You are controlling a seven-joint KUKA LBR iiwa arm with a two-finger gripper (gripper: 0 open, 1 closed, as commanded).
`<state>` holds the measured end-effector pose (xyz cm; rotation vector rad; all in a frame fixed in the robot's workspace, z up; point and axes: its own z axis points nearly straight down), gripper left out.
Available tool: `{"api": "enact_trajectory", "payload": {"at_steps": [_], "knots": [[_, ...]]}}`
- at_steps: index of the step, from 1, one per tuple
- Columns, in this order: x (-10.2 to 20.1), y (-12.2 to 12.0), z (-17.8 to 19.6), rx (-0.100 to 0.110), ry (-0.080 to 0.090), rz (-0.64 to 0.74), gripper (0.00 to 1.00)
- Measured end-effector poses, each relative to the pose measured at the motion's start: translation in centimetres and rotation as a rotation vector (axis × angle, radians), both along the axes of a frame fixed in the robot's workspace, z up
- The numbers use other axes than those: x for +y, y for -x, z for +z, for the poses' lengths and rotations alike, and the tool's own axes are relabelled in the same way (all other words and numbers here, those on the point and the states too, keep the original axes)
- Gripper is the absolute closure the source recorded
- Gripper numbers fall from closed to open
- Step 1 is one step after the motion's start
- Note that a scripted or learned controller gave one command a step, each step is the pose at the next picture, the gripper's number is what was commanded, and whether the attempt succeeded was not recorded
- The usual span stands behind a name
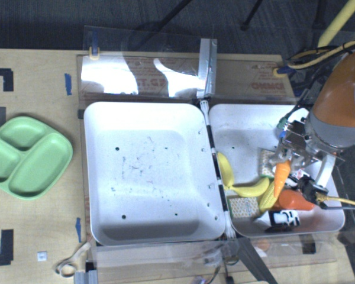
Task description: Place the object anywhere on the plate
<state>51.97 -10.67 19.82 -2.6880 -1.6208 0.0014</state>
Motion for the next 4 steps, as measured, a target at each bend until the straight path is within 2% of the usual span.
{"api": "enact_trajectory", "payload": {"at_steps": [1,2,3,4], "knots": [[8.8,4.1,-1.5,0.001,0.0,0.264,1.0],[11.2,-0.3,-1.4,-0.003,0.001,0.534,1.0],[19.8,-1.5,-1.4,-0.002,0.001,0.53,1.0],[19.8,-1.5,-1.4,-0.002,0.001,0.53,0.0]]}}
